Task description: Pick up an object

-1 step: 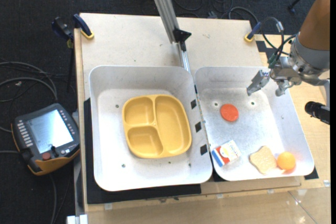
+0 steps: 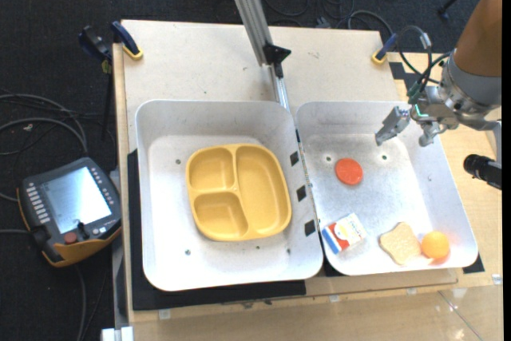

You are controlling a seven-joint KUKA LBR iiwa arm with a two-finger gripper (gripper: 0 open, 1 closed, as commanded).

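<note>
Quick count from my end: two white bins on the surface (image 2: 200,52), side by side. The left bin (image 2: 160,132) has one yellow divided tray (image 2: 238,192) in it, three compartments, sitting roughly in the middle. The right bin (image 2: 435,172) has four loose things: one flat red disc (image 2: 349,171) about mid-bin, one small carton (image 2: 345,233) in white, red and blue near the front left corner, one slice of toast (image 2: 401,243) near the front right, and one orange ball (image 2: 436,245) touching the toast on its right side.

The pincer (image 2: 409,126) sits over the back right part of the right bin, up and to the right of the red disc and well apart from it. I can see its two fingers (image 2: 393,125) spread apart with open space between them, nothing pinched, and it doesn't look like it's touching any of the objects. The arm (image 2: 479,52) comes in from the right, orange band above the grey wrist.

The carton has some kind of printed graphic on its face, but it's too small for me to read any words or brand off it
</note>
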